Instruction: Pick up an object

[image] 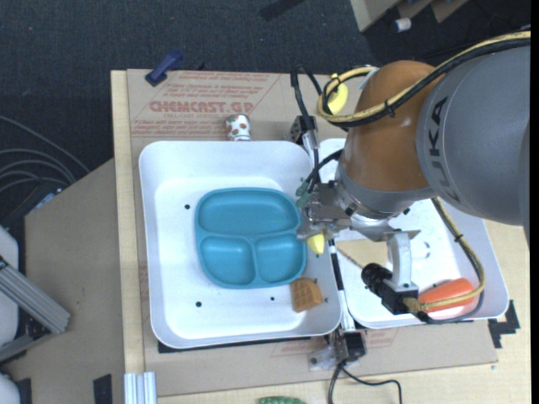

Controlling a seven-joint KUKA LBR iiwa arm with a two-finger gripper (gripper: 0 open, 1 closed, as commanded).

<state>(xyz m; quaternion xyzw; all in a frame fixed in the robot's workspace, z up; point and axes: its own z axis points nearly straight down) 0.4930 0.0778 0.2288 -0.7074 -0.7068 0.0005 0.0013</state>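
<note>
Over the left bin's [168, 251] right edge, close to the wall it shares w/ the right bin [487, 269], I've got the gripper [318, 219] sitting low. The arm [480, 124] reaches in from the right, and its orange band [383, 141] covers most of the right bin from my cam. Grip state: can't tell if it's released or clenched, since the wrist hardware blocks my line of sight.

Pick candidates as I see them:
- Small yellow item [316, 243]: just below the gripper in the pic, against the right rim of the blue plate [248, 234]. Can't tell whether the gripper touches it.
- Blue plate: flat in the middle of the left bin, 3 compartments, one wide at the back & two smaller at the front.
- Brown chunk [306, 294]: on the left bin's floor near its front-right corner, just beside the plate's front-right corner but apart from it.
- Orange-red item [446, 293]: front part of the right bin, partly hidden by the robot, w/ sth white under it. Can't make out what.

Outside the bins, a small white figure w/ red spots [238, 126] stands on the printed cardboard board [202, 99] just behind the left bin. A blue item [164, 67] lies at the board's back-left corner, tilted & partly over the edge.
</note>
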